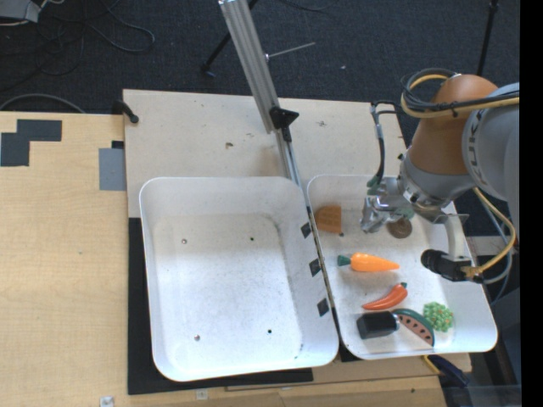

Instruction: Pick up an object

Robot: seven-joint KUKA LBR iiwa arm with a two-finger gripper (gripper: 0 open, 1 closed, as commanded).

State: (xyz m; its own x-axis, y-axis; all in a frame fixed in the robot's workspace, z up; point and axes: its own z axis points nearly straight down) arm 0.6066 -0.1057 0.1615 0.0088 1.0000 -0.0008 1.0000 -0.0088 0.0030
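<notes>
The right bin (475,333) holds several small objects: a brown block (328,220) near its left wall, an orange carrot (371,264) in the middle, a red chili pepper (386,297), a black block (376,325), a watermelon slice (417,325) and a green broccoli piece (438,315). My gripper (375,217) hangs over the back of this bin, to the right of the brown block and above the carrot. Nothing shows between its fingers.
The left bin (161,227) sits beside the right one, parted by a wall with black clips (312,265). A slanted aluminium post (254,66) rises behind the bins. Cables loop around the arm's wrist (441,142) at the right.
</notes>
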